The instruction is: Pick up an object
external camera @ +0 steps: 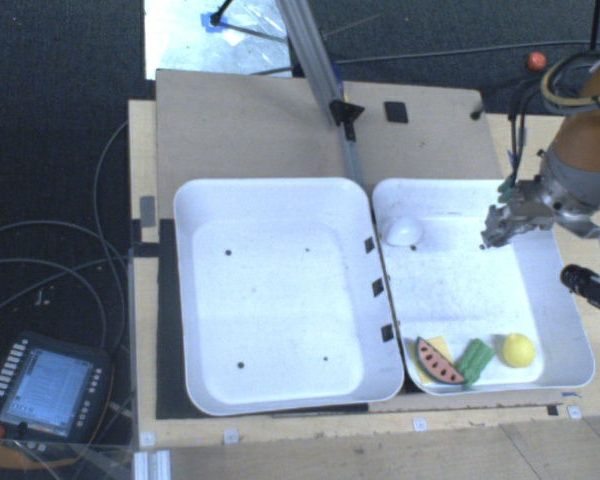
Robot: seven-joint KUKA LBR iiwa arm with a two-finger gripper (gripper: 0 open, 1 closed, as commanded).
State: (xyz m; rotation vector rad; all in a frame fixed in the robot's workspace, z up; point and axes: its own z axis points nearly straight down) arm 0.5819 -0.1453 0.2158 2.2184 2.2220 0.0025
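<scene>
In the right bin (540,268), three toys lie along the near edge: a watermelon slice (435,360), a green pod-shaped piece (473,359) and a yellow lemon (518,349). A white rounded object (403,231) rests in the bin's far left corner. My gripper (496,230) hangs over the far right part of this bin, well away from the toys at the near edge. Nothing shows between its fingertips.
The left bin (195,268) sits beside the right one, with black clips (378,287) along the shared wall. A metal pole (315,58) slants over the bench behind the bins. Cables and a control pendant (45,383) lie on the floor at left.
</scene>
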